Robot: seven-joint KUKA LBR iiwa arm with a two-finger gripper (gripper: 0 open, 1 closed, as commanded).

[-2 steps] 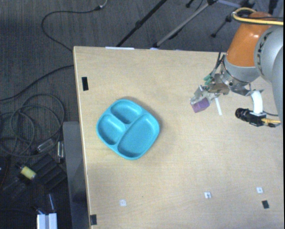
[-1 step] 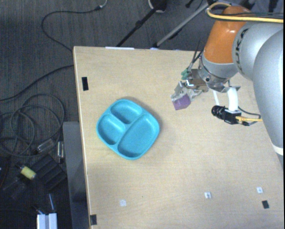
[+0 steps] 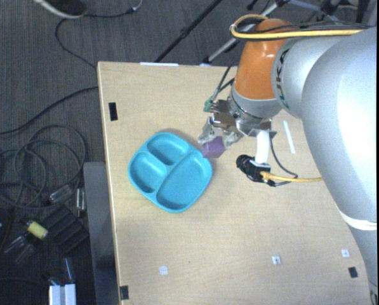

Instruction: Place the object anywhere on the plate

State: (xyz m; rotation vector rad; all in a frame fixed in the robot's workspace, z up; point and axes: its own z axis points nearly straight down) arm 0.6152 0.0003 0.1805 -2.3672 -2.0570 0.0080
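From my end the gripper (image 3: pixel 214 138) sits just off the right rim of the plate (image 3: pixel 170 171), abt mid-bench and nearer the far edge than the near one, and I can see a small purple object (image 3: pixel 212 149) tucked between the two metal fingers, so I'd call the jaws narrow and closed on it. The object hangs right at the plate's upper right edge, touching or nearly so; can't tell which from this slant, nor whether it's lifted or resting on the wood. I reckon it's held there bc that's the approach side for the arm, which reaches in from the right, w/ the shortest carry onto the plate. Plate is sky-blue, glossy, looks like moulded plastic: rounded-corner shape split by raised ridges into three compartments, two smaller towards the far left, one larger at the near right. It lies turned at an angle to the bench edges. Bench top is pale wood-look board, matte, w/ a few small dark markers near its edges. Object looks soft-edged and blocky, material unclear. Next move, I'd guess, is a short shift left over the big compartment, then release
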